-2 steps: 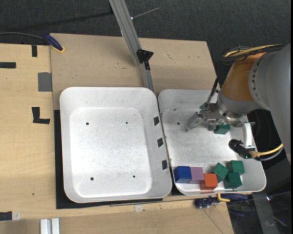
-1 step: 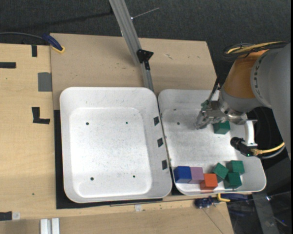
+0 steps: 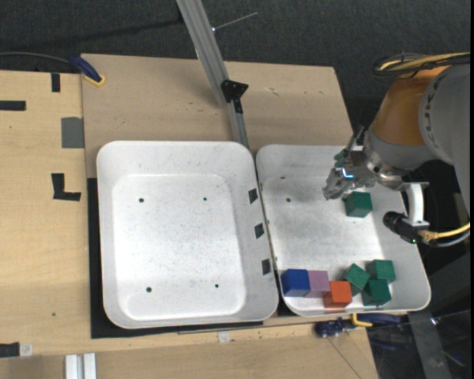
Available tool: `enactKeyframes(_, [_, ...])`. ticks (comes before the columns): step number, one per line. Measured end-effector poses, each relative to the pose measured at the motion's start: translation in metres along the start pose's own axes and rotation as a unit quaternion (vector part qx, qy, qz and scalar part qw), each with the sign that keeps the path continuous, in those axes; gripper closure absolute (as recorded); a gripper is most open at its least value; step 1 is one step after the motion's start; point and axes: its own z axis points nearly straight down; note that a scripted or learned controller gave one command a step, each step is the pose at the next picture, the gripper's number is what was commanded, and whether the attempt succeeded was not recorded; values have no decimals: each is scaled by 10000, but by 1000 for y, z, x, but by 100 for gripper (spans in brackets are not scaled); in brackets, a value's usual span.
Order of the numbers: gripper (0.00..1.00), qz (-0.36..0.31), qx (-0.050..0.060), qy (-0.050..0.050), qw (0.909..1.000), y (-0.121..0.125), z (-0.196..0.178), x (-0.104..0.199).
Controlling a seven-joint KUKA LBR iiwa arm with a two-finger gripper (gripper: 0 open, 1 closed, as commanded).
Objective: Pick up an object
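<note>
My gripper (image 3: 337,184) hangs over the upper right part of the right bin (image 3: 300,227), at the end of the grey arm with its orange band. A green cube (image 3: 358,204) lies on the bin floor just below and to the right of the gripper, close to it; whether they touch is unclear. Along the bin's near edge sit a blue cube (image 3: 295,281), a purple cube (image 3: 318,280), an orange cube (image 3: 340,292) and three green blocks (image 3: 376,290) bunched in the near right corner.
The left bin (image 3: 110,212) stands beside the right one, with their rims meeting in the middle. A slanted metal pole (image 3: 209,46) runs down to the bins' far junction. Cables (image 3: 426,231) hang off the arm at the right bin's right rim.
</note>
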Motion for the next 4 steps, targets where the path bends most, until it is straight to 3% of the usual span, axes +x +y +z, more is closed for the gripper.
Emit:
enactKeyframes(2, [100, 0, 4, -1, 10000, 10, -79, -5])
enactKeyframes(4, [100, -22, 28, 9, 10000, -16, -65, 91])
